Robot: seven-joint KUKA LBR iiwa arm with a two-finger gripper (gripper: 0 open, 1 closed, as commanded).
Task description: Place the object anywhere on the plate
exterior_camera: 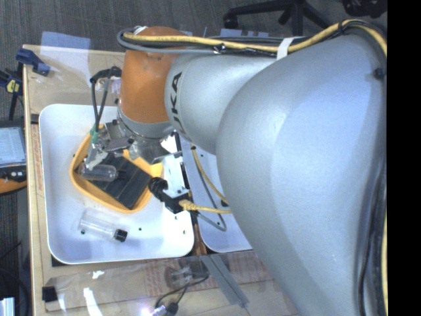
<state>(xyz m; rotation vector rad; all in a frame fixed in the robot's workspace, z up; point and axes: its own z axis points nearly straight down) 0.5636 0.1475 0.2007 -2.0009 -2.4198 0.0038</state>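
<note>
Your left shallow white bin (51,196) holds a yellow plate (77,179). On it lie a flat black slab (125,184) and a clear plastic tube (102,172). The gripper (99,154) is above the tube, and you cannot tell its grip. A clear black-capped vial (102,230) lies near the plate.

Glossy yellow plastic plate (79,178), matt black slab (125,185), clear plastic vial (99,228), smooth white plastic bin (54,199), pale wood tabletop (31,196), satin grey arm casing (296,143).

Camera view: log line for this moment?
gripper: over yellow plate, left bin | plate: black flat piece, clear tube | bin floor: capped vial | grasp: unclear
</note>
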